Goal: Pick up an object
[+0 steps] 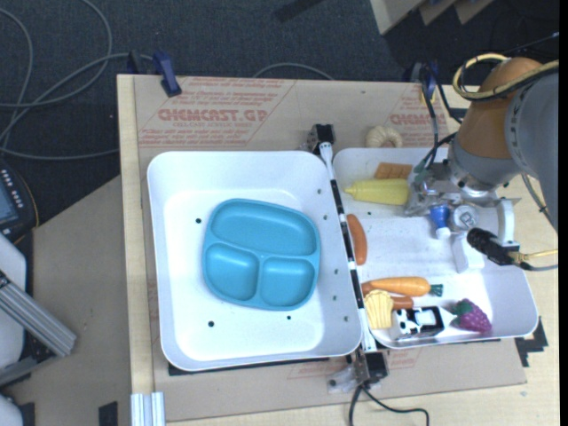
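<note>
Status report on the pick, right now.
End effector low in right bin, beside corn cob; grip state unreadable. Carrot, hot dog, grapes lie loose. Blue tray in left bin.

blue tray, orange carrot, purple grapes, perhaps black-and-white cow.

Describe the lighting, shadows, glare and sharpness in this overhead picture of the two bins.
In the camera view the light is soft and even; the blue tray casts a faint shadow in the left bin. The white bins look bright but not blown out. The carrot and corn are fairly sharp, though the gripper region is cluttered and hard to read.
</note>
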{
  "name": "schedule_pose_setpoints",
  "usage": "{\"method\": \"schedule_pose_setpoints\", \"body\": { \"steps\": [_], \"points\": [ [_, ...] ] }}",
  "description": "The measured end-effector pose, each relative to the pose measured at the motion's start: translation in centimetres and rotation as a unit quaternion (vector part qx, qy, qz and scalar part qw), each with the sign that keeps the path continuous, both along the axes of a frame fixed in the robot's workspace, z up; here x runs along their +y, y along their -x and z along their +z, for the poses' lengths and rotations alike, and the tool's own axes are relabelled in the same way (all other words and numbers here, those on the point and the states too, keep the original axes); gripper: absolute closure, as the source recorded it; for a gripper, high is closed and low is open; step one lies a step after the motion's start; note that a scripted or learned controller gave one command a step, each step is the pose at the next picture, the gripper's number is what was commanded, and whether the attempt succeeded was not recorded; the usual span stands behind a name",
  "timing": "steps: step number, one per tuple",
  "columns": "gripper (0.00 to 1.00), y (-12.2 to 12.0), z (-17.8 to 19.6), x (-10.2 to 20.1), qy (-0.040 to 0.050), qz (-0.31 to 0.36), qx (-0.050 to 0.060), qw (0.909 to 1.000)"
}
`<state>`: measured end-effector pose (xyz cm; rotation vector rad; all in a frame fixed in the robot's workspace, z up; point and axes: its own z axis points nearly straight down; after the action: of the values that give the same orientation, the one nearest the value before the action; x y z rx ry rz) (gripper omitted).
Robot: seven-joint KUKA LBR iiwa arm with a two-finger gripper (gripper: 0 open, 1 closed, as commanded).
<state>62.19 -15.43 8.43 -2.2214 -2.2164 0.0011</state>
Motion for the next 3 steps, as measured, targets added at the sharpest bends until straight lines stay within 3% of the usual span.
{"method": "schedule_pose_setpoints", "body": {
  "steps": [1,2,3],
  "points": [
    [1.0,5.0,4.6,5.0,-0.0005,0.003,0.0,1.0],
    [0.0,4.9,4.3,4.7,0.0005,0.001,0.0,1.0],
    [0.0,14.8,-0.2,3.0,-0.0001,-0.002,0.003,1.0]
  ]
}}
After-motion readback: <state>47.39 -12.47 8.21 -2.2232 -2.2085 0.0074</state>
